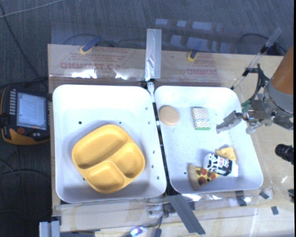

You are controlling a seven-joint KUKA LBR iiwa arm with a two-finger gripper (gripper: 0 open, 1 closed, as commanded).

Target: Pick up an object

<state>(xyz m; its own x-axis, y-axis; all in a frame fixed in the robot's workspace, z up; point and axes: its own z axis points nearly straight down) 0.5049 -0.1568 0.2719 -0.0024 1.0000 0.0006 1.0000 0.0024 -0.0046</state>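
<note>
While the gripper (pixel 237 118) hovers over the right bin's (pixel 246 181) right edge, you can't tell its opening; you see nothing held in it.

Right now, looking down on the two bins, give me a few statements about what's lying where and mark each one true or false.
1. The yellow divided tray lies in the left bin. True.
2. The tan round disc lies in the left bin. False: it lies in the right bin, near the divider.
3. The pincer hangs over the right bin's right side. True.
4. The pizza slice sits on the yellow tray. False: it lies on the right bin's floor.
5. The small patterned box lies right of the disc. True.
</note>
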